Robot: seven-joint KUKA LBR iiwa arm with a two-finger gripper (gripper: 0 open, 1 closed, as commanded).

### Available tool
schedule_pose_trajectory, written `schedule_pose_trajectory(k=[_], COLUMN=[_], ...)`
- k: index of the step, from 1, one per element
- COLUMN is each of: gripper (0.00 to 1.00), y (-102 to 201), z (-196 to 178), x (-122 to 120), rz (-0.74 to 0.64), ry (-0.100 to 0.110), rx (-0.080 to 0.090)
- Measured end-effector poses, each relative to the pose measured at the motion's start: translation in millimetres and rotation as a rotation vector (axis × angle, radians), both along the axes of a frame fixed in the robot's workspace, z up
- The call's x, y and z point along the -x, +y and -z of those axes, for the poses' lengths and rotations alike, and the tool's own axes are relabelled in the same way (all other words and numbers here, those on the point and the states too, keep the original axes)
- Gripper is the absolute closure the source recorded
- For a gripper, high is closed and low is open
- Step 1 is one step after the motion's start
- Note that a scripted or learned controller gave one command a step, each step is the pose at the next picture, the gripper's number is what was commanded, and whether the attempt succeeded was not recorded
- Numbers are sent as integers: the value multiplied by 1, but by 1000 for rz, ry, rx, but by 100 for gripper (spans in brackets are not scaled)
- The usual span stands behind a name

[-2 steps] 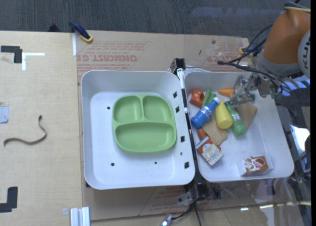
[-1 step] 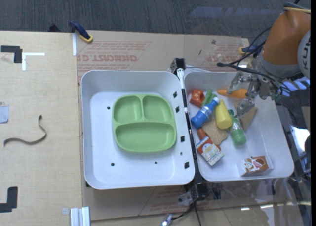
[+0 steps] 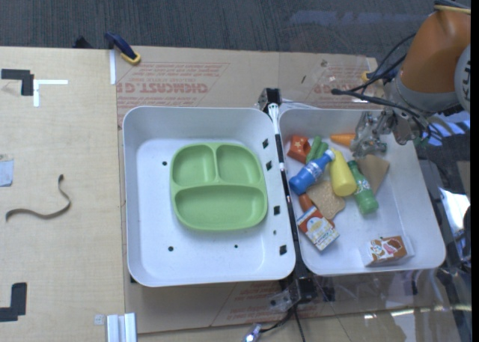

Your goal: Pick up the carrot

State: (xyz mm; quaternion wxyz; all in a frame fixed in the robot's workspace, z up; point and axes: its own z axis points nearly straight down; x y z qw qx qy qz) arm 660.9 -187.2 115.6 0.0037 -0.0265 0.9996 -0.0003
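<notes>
Pincer sits low over the back of the right bin, its metal fingertips crowding the right end of the carrot — from my seat I cannot tell whether the fingers are spread or closed, and I see nothing clearly between them. I read the carrot as the small orange piece lying near the bin's far wall, just left of the pincer. Just below the pincer lies a tan wedge, and beside that a yellow bottle and a green bottle lean together. Further left I make out a blue bottle with a white cap, a red item and a brown slice. Toward the near side are two small cartons — one by the dividing wall, one in the corner. In the left bin rests a green divided plate. Out on the surface at far left lies a dark curled cord.
</notes>
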Motion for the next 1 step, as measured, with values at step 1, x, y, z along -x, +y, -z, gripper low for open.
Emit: schedule_pose_trajectory(k=[1], gripper=[0], y=[0], z=[0], x=[0], rz=[0], ry=[0], rx=[0])
